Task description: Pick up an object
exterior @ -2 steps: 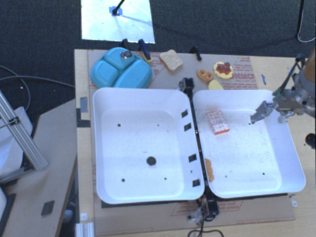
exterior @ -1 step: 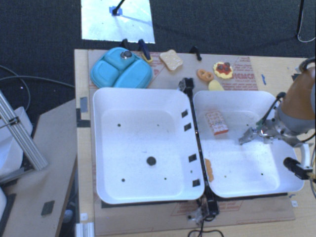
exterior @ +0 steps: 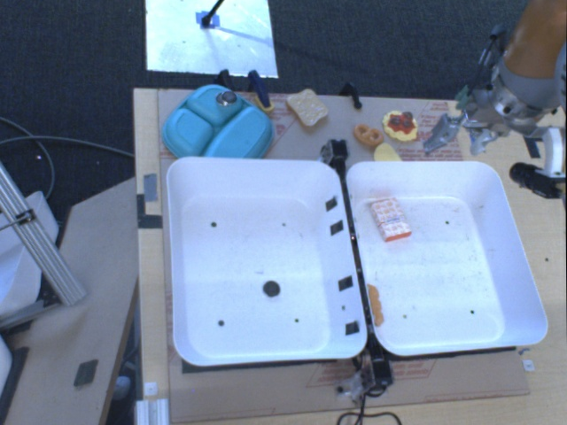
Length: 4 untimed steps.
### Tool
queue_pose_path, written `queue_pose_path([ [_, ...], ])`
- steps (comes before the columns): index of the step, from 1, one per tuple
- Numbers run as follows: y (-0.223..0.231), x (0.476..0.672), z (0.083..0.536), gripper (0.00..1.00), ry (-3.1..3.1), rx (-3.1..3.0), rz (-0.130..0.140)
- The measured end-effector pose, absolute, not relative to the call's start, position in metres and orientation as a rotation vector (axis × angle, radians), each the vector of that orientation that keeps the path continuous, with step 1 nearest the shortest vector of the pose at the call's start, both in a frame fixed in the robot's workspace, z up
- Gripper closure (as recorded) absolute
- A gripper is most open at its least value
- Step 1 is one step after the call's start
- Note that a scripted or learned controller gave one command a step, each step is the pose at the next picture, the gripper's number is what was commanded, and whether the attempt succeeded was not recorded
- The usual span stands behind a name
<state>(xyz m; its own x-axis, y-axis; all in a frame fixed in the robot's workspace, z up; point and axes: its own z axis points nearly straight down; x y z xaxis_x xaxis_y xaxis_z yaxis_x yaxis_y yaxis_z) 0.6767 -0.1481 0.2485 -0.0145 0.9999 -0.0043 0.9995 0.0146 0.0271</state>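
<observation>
In the right bin (exterior: 514, 237) an orange-and-white packet (exterior: 390, 219) lies flat near the far left corner. A small orange piece (exterior: 375, 304) rests against that bin's left wall. A small dark disc (exterior: 271, 288) sits on the floor of the left bin (exterior: 190, 237). My gripper (exterior: 461, 137) hangs beyond the right bin's far rim, at the upper right, under the orange-banded wrist (exterior: 539, 34). Its fingers (exterior: 440, 135) are spread open with nothing between them. The packet lies well to the left of and nearer than the gripper.
Behind the bins on the bench lie a blue divided plate (exterior: 217, 124), a toast piece (exterior: 306, 107), a pretzel (exterior: 368, 135), a red-topped tart (exterior: 400, 125) and a yellow piece (exterior: 386, 153). A black clamp (exterior: 335, 151) sits where the bins meet.
</observation>
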Motion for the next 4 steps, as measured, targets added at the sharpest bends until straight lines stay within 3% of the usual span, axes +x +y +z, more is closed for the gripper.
queue_pose_path([
  [1,-0.139,0.669,0.082,0.00,2.224,2.218,0.012],
  [2,-0.145,0.673,0.091,0.00,2.219,2.212,0.016],
  [3,-0.127,0.636,0.092,0.00,2.209,2.210,0.018],
  [4,-0.084,0.671,0.086,0.00,2.228,2.208,0.006],
])
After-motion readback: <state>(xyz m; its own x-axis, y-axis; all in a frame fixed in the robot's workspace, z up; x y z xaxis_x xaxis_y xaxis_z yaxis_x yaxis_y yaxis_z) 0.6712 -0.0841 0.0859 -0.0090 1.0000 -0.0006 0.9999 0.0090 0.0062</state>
